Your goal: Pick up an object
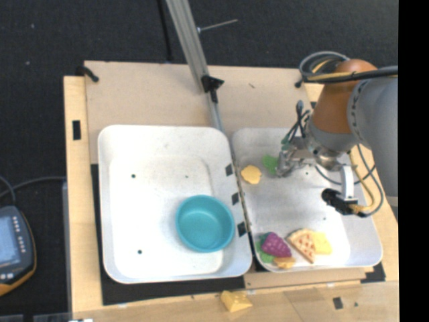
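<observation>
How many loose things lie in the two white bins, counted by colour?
Teal: 1, the bowl in the left bin.
Green: 1, the small piece by the gripper.
Yellow: 2, the round piece and the block.
Purple: 1, the grape bunch.
Orange: 1, the waffle-like wedge.
Total: 6.

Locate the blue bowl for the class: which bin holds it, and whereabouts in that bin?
The blue bowl sits in the left bin, in its lower right part, close to the wall shared with the right bin.

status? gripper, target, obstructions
Gripper low in right bin, at green piece; grasp unconfirmed. Yellow round piece just beside. Nothing blocking.
</observation>
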